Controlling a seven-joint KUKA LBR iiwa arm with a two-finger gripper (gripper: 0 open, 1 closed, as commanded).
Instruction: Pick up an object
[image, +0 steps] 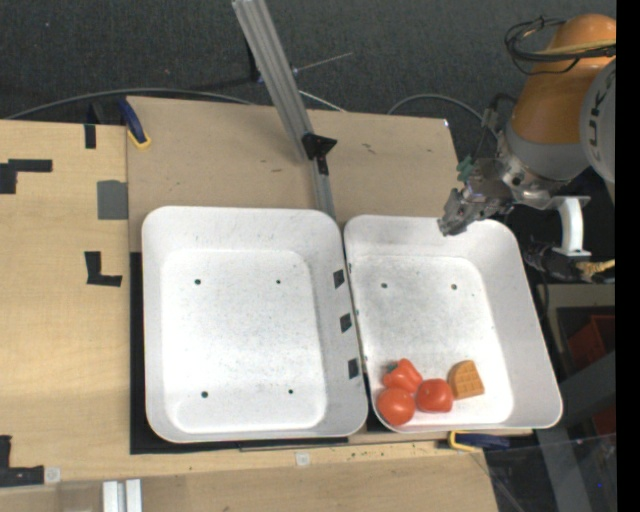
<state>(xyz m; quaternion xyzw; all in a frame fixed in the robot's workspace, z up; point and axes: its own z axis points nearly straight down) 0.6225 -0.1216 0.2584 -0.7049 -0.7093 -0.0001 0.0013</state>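
Well, red pieces (412, 388) (near corner) lie well apart from pincer (452, 224).

The wooden bench (230, 150) carries two shallow white bins side by side, the left bin (150, 300) touching the right bin (520, 300), plus black tape marks (98, 268).

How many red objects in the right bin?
3, clustered in the right bin's near-left corner: one at the back, one front-left, one front-right beside the orange block.
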